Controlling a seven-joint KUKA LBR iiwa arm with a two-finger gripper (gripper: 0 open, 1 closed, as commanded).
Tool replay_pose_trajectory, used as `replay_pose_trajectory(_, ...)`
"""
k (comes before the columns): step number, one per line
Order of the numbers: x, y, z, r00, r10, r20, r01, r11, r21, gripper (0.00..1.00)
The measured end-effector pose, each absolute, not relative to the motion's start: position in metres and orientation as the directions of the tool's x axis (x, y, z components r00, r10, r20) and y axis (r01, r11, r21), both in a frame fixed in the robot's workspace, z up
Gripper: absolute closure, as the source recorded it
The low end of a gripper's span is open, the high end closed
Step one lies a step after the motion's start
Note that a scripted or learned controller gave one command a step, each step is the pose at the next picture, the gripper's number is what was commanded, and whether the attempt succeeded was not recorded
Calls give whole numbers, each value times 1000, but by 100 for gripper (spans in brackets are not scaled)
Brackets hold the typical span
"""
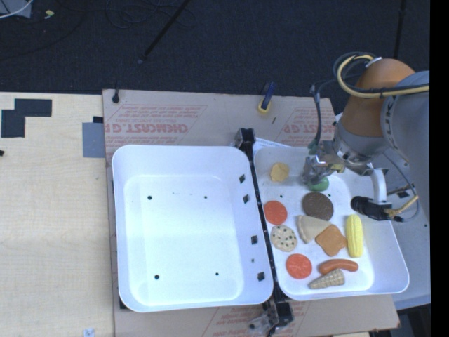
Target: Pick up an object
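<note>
Arm (382, 111) bent down over right bin (393, 272); pincer (316, 172) on green object (320, 184), grip unclear.

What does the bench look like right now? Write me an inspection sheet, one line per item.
Surface: cardboard sheet on a pale bench, bearing the left bin and the right bin side by side.
Job's things: all in the right bin: yellow chunk, green piece, brown patty, two red discs, cookie, pale wedge, orange nugget, corn cob, sausage, cone.
Clutter: blue-and-yellow clip on the cardboard.
Grippers: gripper low over the green piece; grasp unclear.
Cables: yellow loop atop the arm; dark leads behind the bench.
Surroundings: dark floor beyond.
</note>
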State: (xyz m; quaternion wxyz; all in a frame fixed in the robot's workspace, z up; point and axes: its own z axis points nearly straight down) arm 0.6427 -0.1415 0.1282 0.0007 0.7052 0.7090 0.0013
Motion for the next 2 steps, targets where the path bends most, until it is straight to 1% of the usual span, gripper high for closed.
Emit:
replay_pose_trajectory(1,646,-106,287,-5,1000,-1,1000,5,13,100)
replay_pose_trajectory(2,645,-67,428,-5,1000,-1,1000,5,14,100)
